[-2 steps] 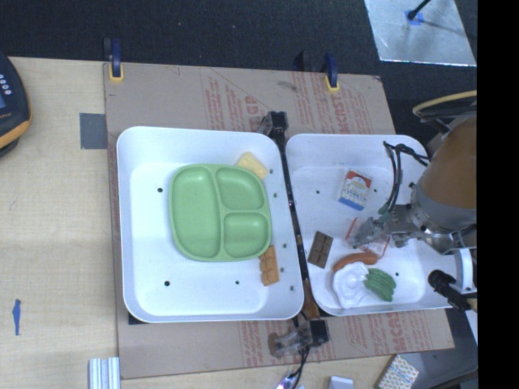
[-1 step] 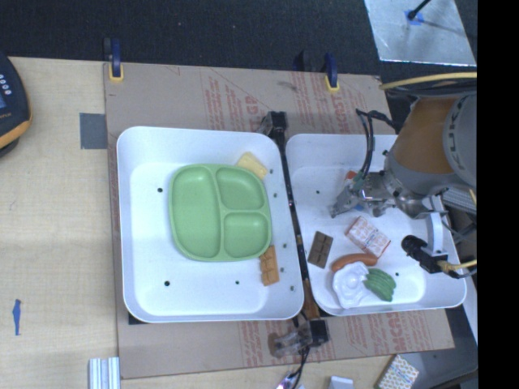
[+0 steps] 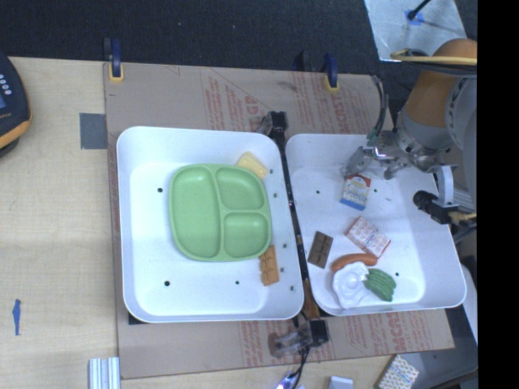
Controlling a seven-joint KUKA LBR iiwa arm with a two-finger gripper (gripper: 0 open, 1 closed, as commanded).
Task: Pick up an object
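The carton (image 3: 356, 192), a small white pack with blue and orange print, lies in the upper middle of the right bin (image 3: 438, 250), right of frame centre. The tool (image 3: 375, 162) sits just above it in the frame, at the carton's top edge, with the arm's grey wrist running off to the right. I cannot tell how far the tool is open, nor whether it has hold of anything; the carton looks to be lying on the bin floor, not lifted.

Risks, as I judge them:

1. The tool seems to meet only the carton's top edge. A close there could pinch a corner, and the pack may twist out or tip over.
2. The carton looks light and smooth, so a push from 1 side may slide it across the bin floor.
3. A cable (image 3: 379, 116) hangs beside the tool and could foul the approach.

Other things lie lower in the right bin: a pink packet (image 3: 367, 237), a brown bar (image 3: 321, 250), a sausage (image 3: 353, 261), a white lump (image 3: 351, 284) and a green piece (image 3: 380, 284). They are well apart from the carton. The left bin (image 3: 138, 217) holds a green plate (image 3: 219, 211), far from the tool.
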